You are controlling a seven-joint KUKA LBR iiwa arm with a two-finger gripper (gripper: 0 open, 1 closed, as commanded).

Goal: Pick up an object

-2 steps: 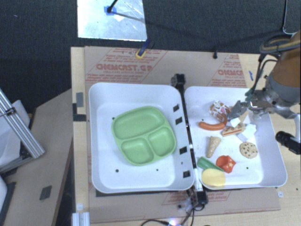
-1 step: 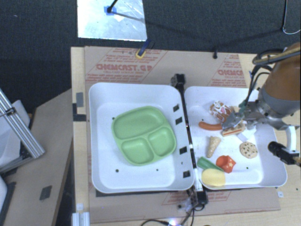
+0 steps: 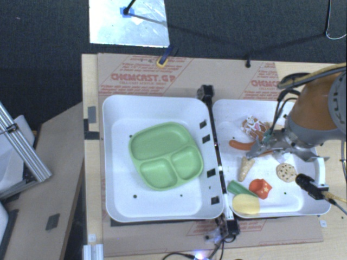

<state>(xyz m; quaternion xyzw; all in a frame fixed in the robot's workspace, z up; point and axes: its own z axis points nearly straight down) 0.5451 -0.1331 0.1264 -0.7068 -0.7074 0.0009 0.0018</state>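
In the right bin (image 3: 309,207) lie several small food toys. There is an orange sausage (image 3: 240,143), a pale corn cob (image 3: 245,170), a round cookie (image 3: 286,171), a red pepper (image 3: 261,188), a green piece (image 3: 235,187), a yellow lemon (image 3: 245,204) and a red-and-white pretzel-like piece (image 3: 252,124). My gripper (image 3: 257,151) hangs low over the middle of this bin, just below the sausage's right end and above the top of the corn cob. Nothing visibly sits in its grip.
The left bin (image 3: 116,161) holds a green divided plate (image 3: 165,155). A black-clipped divider (image 3: 212,145) runs between the bins. The arm's grey and orange body (image 3: 320,112) covers the right bin's far right part.
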